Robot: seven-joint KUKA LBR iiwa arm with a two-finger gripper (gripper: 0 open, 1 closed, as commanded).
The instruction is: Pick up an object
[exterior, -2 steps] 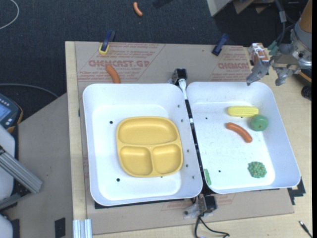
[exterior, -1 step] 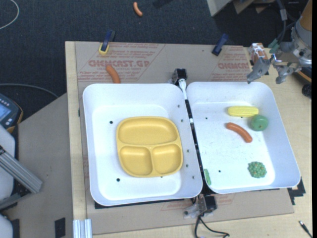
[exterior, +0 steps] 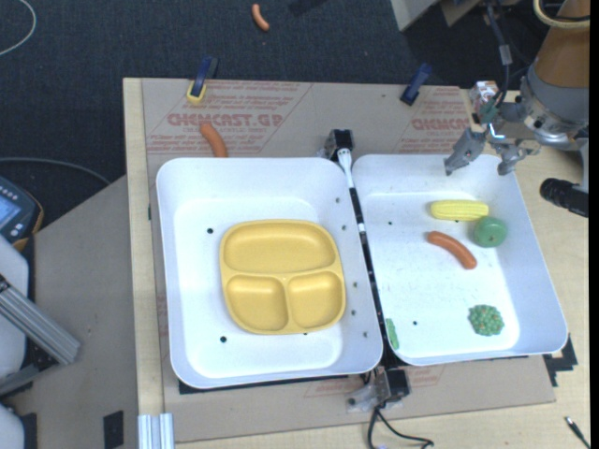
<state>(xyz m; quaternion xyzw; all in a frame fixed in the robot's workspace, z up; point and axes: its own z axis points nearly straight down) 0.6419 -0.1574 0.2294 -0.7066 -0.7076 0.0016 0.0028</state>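
My gripper (exterior: 485, 160) hangs over the far edge of the right bin (exterior: 412, 335), open, with nothing between its fingers. Just below it in that bin lies a yellow corn cob (exterior: 458, 210). A green round fruit (exterior: 489, 233) touches the cob's right end. An orange sausage (exterior: 452, 249) lies a little nearer the middle. A green broccoli piece (exterior: 486, 320) rests near the bin's front right corner.
The left bin (exterior: 182, 251) holds a yellow three-compartment plate (exterior: 282, 275). A second orange sausage (exterior: 213, 139) lies on the cardboard behind the left bin. Clamps (exterior: 198, 80) grip the board's far edge. A small green scrap (exterior: 391, 333) lies at the right bin's front left.
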